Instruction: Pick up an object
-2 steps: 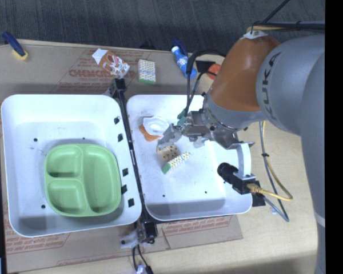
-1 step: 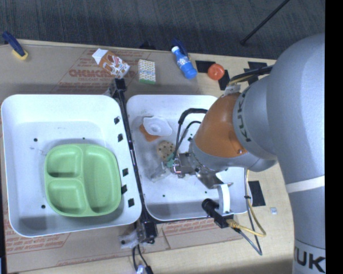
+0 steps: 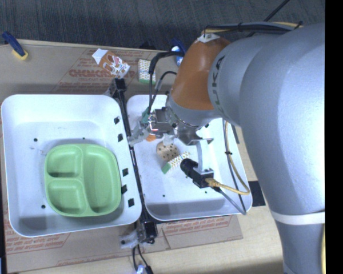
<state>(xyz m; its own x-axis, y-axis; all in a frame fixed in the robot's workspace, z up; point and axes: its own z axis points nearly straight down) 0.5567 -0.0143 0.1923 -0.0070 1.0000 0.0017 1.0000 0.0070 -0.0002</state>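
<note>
Jaws are hidden under the wrist, so I cannot tell if they are spread or pressed. The two-finger gripper (image 3: 153, 125) hangs low in the right shallow white bin (image 3: 228, 207). A small tan dotted object (image 3: 167, 149) lies just beside it, seemingly not held. This looks like the reaching step; next it must centre over the object.

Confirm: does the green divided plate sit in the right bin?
No, the green divided plate lies in the left bin, while the arm hangs over the right bin.
</note>
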